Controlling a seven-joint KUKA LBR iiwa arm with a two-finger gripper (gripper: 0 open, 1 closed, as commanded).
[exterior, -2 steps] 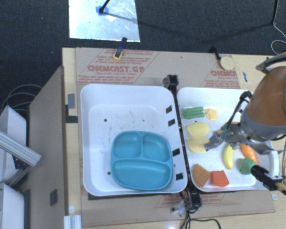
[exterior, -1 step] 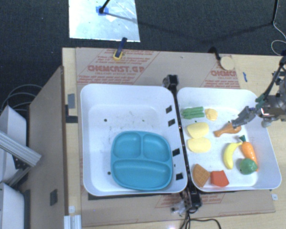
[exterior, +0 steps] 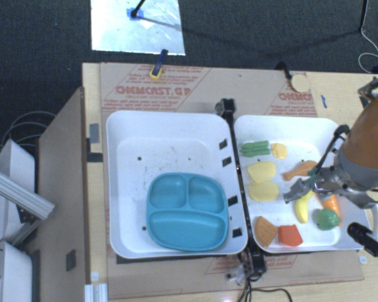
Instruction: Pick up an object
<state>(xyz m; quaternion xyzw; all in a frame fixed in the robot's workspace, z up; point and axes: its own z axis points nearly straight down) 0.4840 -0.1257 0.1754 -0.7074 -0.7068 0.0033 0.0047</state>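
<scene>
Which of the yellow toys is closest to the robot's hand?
The yellow banana, right under the gripper. The two pale yellow pieces lie further left, and the small yellow one sits up by the green beans.

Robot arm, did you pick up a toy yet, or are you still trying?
Not yet. Done: the arm has reached over the right bin, and its pincer is low among the toy food, beside the banana. In hand: nothing I can see between its fingers. Left: grab one toy and lift it. The blue plate sits in the left bin.
</scene>
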